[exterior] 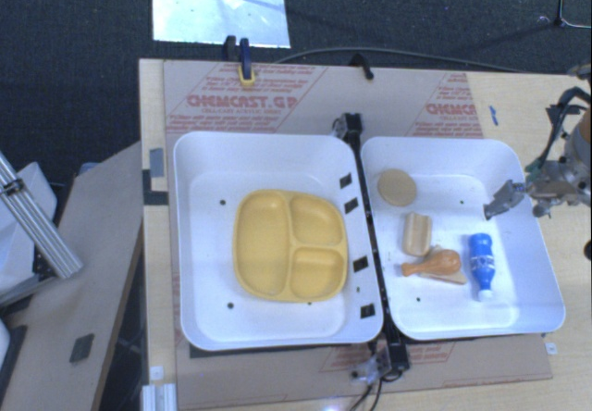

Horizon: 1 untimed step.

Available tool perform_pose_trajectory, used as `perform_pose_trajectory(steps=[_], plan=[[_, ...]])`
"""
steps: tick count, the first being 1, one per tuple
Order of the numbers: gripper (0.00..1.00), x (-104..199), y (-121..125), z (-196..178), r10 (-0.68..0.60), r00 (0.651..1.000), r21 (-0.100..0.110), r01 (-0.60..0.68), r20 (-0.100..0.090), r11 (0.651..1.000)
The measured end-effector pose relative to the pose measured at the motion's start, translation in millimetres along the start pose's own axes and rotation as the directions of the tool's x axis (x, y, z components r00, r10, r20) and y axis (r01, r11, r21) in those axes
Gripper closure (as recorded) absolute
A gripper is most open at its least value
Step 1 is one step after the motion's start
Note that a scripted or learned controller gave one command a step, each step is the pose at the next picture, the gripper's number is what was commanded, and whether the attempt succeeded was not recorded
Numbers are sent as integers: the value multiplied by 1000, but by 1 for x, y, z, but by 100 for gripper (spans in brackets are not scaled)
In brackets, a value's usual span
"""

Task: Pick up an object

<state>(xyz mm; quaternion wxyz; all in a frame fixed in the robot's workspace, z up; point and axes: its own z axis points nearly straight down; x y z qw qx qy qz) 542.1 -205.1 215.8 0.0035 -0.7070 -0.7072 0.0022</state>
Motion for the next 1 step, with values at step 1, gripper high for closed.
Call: perform_pose_trajectory(steps=[1], plan=[[0, 0, 2, -5, -3, 1000, -10, 3, 3, 1000]])
